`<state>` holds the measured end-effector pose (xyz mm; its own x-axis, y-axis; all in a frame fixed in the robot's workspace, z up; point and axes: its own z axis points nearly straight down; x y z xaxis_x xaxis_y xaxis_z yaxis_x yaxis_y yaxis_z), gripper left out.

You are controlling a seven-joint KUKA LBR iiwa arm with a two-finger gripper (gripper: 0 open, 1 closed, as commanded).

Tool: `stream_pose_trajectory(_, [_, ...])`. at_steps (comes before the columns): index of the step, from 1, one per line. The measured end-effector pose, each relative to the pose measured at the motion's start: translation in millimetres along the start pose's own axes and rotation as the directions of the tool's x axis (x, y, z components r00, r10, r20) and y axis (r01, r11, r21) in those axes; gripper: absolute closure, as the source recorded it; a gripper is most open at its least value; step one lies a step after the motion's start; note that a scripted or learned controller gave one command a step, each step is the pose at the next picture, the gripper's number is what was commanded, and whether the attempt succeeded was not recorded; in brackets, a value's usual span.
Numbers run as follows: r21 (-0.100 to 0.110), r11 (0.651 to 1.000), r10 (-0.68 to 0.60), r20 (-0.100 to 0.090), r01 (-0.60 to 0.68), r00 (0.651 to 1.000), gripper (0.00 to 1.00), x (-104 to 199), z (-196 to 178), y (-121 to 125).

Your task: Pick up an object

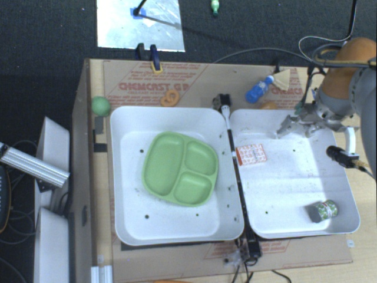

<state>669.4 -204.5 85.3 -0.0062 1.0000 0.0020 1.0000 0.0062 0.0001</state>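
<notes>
The right bin [347, 184] holds a small red-and-white patterned packet [251, 154] near its left wall and a small greenish can [323, 210] lying in its near right corner. A green divided plate [180, 168] lies in the middle of the left bin [126, 158]. My gripper [298, 125] hangs over the far edge of the right bin, up and to the right of the packet and well apart from it. Nothing is seen held in it. The grey arm with its orange band [352, 53] comes in from the upper right.
Behind the bins on the bench lie a blue bottle [259, 90], an orange ring [169, 98] and a green ball [101, 105]. A black part [341, 156] juts over the right bin's right wall. A foil sheet [140, 16] lies on the floor beyond.
</notes>
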Motion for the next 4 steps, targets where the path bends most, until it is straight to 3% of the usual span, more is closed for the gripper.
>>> stream_pose_trajectory(1, [-0.001, 1.000, 0.005, 0.003, -0.005, 1.000, 0.00, 0, 1, -86])
stream_pose_trajectory(2, [-0.004, 1.000, 0.003, 0.003, -0.003, 1.000, 0.00, -1, 0, -18])
stream_pose_trajectory(3, [0.003, 1.000, 0.003, 0.000, -0.003, 1.000, 0.00, -2, 0, -1])
stream_pose_trajectory(4, [0.003, 1.000, 0.002, 0.001, -0.002, 1.000, 0.00, -1, 0, -1])
